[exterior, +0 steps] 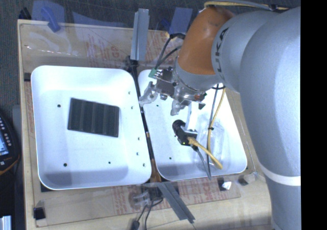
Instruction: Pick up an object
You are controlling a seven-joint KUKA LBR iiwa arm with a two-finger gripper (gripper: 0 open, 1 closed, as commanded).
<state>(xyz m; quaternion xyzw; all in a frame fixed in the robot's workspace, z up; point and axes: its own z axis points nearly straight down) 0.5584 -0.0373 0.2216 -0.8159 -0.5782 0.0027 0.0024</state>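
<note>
A dark grey ribbed rectangular pad (94, 117) lies flat in the middle of the left bin (46, 81). My gripper (162, 100) hangs over the upper left part of the right bin (168, 165), close to the divider between the bins. Its two silver fingers (147, 95) stand apart, open, with nothing between them. A clear plastic item (216, 136) lies in the right bin, to the right of the gripper and partly under the arm. The pad is well to the gripper's left, untouched.
The grey arm with its orange band (204, 40) covers the right bin's upper right part. A metal bar (139, 35) stands behind the bins, and another bracket (171, 201) sits at the front edge.
</note>
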